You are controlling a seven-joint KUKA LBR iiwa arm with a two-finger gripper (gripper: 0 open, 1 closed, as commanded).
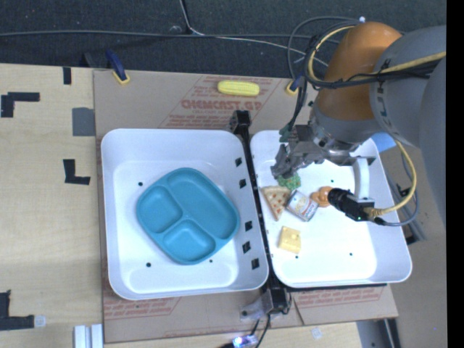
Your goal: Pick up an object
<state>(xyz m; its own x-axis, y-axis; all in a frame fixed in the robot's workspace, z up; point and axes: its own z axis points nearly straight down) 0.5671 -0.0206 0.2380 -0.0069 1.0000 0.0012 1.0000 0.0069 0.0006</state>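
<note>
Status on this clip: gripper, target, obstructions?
Gripper low in right white bin, over small green item. Grasp unconfirmed. Triangular cracker and small can crowd alongside.

Grey arm [406, 85] reaches in from right, orange band on top, gripper [287, 171] pointing down low.

Red printing on the cardboard sheet [190, 104], up and left of the end effector [284, 171], is too blurred to read reliably.
</note>
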